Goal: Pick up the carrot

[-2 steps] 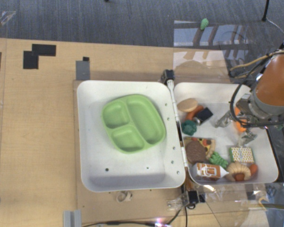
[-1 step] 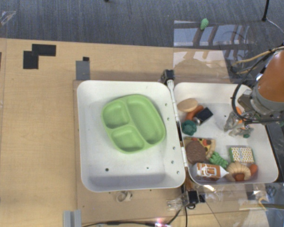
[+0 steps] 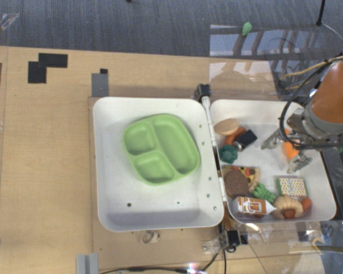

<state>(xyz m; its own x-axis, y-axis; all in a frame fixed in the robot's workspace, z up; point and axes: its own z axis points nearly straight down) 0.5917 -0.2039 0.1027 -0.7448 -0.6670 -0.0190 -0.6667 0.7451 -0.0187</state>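
The carrot (image 3: 289,150), a short bright orange piece, lies in the right bin (image 3: 326,207) near its right side. My gripper (image 3: 285,152) hangs right over it, reaching in from the right under the orange wrist band. One metal finger (image 3: 271,142) is to the carrot's upper left and the other finger (image 3: 300,163) to its lower right. The fingers are spread wide, so the gripper is open with the carrot in the gap, touching neither finger as far as I can see.
The right bin also holds a tan bun (image 3: 227,126), a black block (image 3: 247,137), a brown cookie (image 3: 236,182), a small carton (image 3: 251,206) and a checkered waffle (image 3: 291,186). A green divided plate (image 3: 160,147) sits in the left bin (image 3: 111,210).
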